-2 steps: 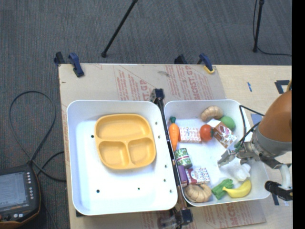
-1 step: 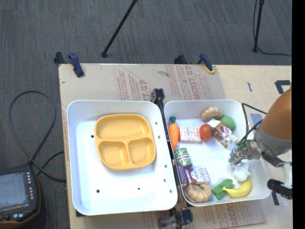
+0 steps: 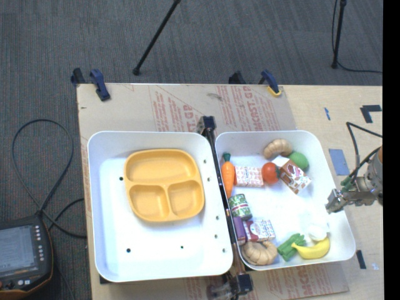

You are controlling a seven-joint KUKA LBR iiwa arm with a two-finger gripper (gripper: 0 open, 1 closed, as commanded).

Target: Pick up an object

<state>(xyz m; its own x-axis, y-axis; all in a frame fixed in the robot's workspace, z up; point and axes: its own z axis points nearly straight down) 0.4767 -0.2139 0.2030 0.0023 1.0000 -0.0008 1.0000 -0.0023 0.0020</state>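
In the right-hand shallow white bin (image 3: 325, 167) lie the toy foods: one orange plastic carrot (image 3: 228, 175) against the left wall, two tan croissants, one at the top (image 3: 277, 147) and one at the bottom (image 3: 261, 252), one red tomato (image 3: 270, 172), one green lime (image 3: 299, 161), one yellow banana (image 3: 314, 249), one green pepper piece (image 3: 290, 245), and four small printed cartons: a pink one (image 3: 249, 175), a red and white one (image 3: 295, 177), a green one (image 3: 240, 206) and a purple one (image 3: 256, 230). The left white bin (image 3: 106, 230) holds one yellow three-compartment plastic plate (image 3: 165, 184). The grey two-finger gripper (image 3: 334, 202) sits at the right bin's right rim, clear of the toys; whether it is open or closed I cannot tell. Two blue clamps (image 3: 99, 84) (image 3: 270, 82) grip the cardboard-covered desk (image 3: 187, 105) at its far edge.
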